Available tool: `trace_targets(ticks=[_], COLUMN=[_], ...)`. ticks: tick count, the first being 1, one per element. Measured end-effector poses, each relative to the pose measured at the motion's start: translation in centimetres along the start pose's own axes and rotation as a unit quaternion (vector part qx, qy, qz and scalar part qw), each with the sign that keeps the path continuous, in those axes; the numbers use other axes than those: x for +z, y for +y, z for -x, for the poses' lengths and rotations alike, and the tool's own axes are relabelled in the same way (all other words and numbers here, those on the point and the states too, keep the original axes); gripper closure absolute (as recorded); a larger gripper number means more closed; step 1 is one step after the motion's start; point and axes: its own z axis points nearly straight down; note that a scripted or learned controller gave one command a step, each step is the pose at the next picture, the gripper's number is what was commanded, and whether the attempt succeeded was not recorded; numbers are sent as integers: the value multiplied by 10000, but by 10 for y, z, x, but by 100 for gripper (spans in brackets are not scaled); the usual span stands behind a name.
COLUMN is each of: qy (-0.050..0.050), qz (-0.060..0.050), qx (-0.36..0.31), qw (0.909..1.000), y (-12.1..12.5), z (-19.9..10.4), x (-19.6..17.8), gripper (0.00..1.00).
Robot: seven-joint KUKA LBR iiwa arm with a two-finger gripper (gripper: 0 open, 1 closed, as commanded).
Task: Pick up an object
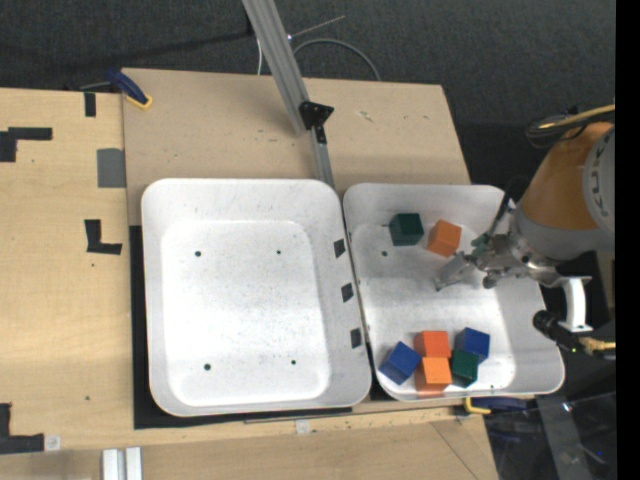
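Blocks wait in the right bin (500, 200); an orange block (445, 237) and a dark green block (406, 228) sit near its far wall, five more cluster at the near edge; my gripper (462, 270) hangs just beside the orange one, holding nothing; whether it is open I cannot tell; I judge this the approach, and next I must centre over it and descend.

The gripper (462, 271) hangs over open floor in the right bin (395, 298). Just behind it sit an orange block (445, 237) and a green block (406, 228). In front, a huddle of blocks (437, 357) crowds the near wall. Off to its left, bare floor runs to the bin wall.
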Motion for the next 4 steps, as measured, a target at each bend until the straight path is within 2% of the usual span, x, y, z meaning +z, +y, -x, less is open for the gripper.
trace_targets(ticks=[1, 3, 4], qy=[-1, -11, -7], qz=[17, 58, 46], qx=[-5, -10, -6], qw=[10000, 10000, 10000], y=[1, 14, 15], z=[0, -11, -11], x=[-13, -114, -149], gripper=[100, 100, 100])
